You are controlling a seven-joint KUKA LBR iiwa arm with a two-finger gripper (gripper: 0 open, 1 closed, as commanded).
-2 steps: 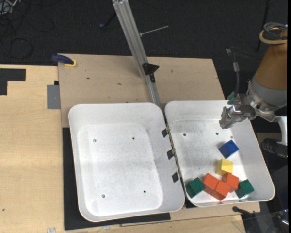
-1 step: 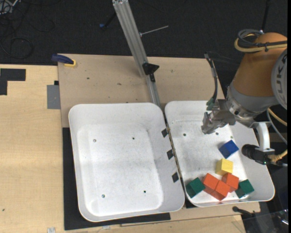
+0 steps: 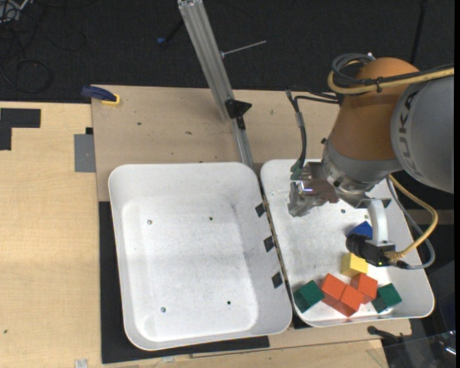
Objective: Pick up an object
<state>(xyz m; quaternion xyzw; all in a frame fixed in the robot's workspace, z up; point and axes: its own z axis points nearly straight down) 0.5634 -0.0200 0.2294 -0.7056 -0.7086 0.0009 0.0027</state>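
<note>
Blocks clustered at near corner of right bin [image 3: 287,176]: green block [image 3: 308,294], orange blocks [image 3: 343,292], yellow block [image 3: 356,264], blue block [image 3: 362,229], another green block [image 3: 386,297]. Left bin [image 3: 123,181] alongside. Gripper [image 3: 300,202] over right bin's far-left part, apart from blocks; finger state: cannot tell.

You had even, fairly bright light from overhead on the bench [image 3: 46,205], while the floor behind it stayed almost black. The left bin [image 3: 138,186] glared near white along its rim, with a soft grey shadow across its floor. The arm [image 3: 376,121] threw a faint shadow into the right bin [image 3: 280,179]. Focus was a little soft throughout; the blocks [image 3: 345,290] looked slightly grainy.
</note>
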